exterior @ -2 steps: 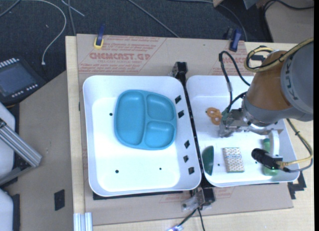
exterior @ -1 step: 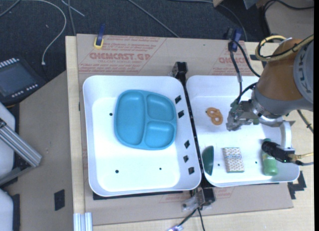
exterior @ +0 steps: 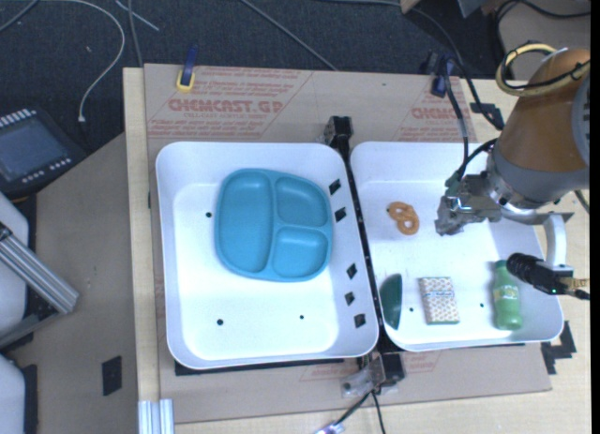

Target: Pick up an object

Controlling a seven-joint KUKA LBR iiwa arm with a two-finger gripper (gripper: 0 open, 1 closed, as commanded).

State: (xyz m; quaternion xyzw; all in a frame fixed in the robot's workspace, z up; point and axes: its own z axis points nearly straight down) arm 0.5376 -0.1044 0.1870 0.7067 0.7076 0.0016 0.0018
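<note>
- The gripper hangs over the right bin, in its upper right part, on the end of the grey arm that comes in from 3 o'clock.
- I cannot tell if the gripper is open or closed; from this slant its metal tip is small and its parts blur together. Nothing is seen held in it.
- The pretzel, a small brown twisted piece, lies on the bin floor at 9 o'clock from the gripper, near it but apart.
- The patterned sponge, a pale square block with a speckled top, lies at 6 o'clock from the gripper, well apart, close to the bin's near wall.
- The dark green object, narrow and upright in outline, lies just beside the sponge at its 9 o'clock, by the bin's left wall; from the gripper it is at about 7 o'clock.
- The green bottle lies at about 5 o'clock from the gripper, near the bin's right corner, with a black part of the arm's gear crossing its top end.
- The left bin holds a blue divided plate with 3 compartments, well apart from the gripper at 9 o'clock.
- Both bins sit side by side on a board of cardboard with red print.
</note>
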